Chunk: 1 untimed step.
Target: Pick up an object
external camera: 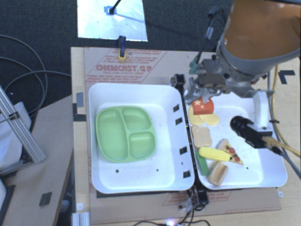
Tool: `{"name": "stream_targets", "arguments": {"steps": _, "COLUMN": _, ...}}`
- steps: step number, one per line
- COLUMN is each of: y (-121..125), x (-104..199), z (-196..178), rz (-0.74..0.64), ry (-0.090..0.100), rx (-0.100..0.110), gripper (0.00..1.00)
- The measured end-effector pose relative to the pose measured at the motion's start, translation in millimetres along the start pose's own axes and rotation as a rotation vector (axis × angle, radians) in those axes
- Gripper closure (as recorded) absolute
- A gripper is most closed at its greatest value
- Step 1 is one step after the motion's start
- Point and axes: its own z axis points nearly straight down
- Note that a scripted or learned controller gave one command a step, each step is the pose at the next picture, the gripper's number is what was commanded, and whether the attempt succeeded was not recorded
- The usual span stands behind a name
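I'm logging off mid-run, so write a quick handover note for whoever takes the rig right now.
Gripper: low over the far left corner of the right bin, just above the red-orange toy. No grasp visible.
Objects: toy food lies along that bin's left side, including a yellow banana, a pizza slice and a bread roll. The green divided tray sits in the left bin.
Done: nothing lifted.
Left: grasp and lift one object.

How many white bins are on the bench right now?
2. The left bin holds a green divided plate; the right bin holds toy food, with the arm reaching over its far end.
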Motion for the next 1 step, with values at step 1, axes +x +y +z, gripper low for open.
{"name": "stream_targets", "arguments": {"steps": 1, "y": 33.8, "x": 34.7, "z": -30.1, "rz": -0.004, "ry": -0.002, "rx": 0.011, "gripper": 1.0}}
